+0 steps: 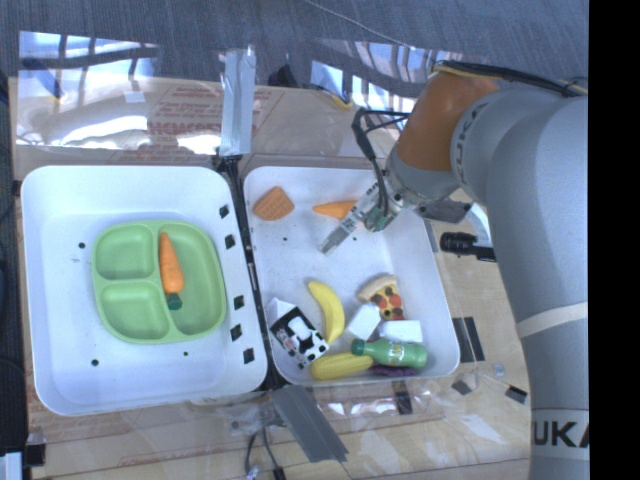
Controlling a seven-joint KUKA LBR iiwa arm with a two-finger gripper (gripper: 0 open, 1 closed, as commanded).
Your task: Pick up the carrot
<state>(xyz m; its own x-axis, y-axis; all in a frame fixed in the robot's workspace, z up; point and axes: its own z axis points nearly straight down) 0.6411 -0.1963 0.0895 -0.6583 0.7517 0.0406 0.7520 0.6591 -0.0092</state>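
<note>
Arm [520,248] cut off at right and bottom edges. Orange wedge [335,209] partly hidden behind hand [345,230]; finger state unclear. Dark item [385,371] under green bottle [392,352] unidentifiable.

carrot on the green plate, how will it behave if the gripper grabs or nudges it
The carrot looks like rigid, light toy plastic. Its round, tapered body lies across the green plate divider, so a nudge may roll it, and smooth sides could slip.

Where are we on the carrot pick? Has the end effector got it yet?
Nothing looks done yet. The carrot lies on the green divided plate in the left bin, untouched. The end effector is over the right bin, near an orange wedge, with nothing visible between its fingers. Left: cross to the left bin, grasp the carrot and lift.
</note>
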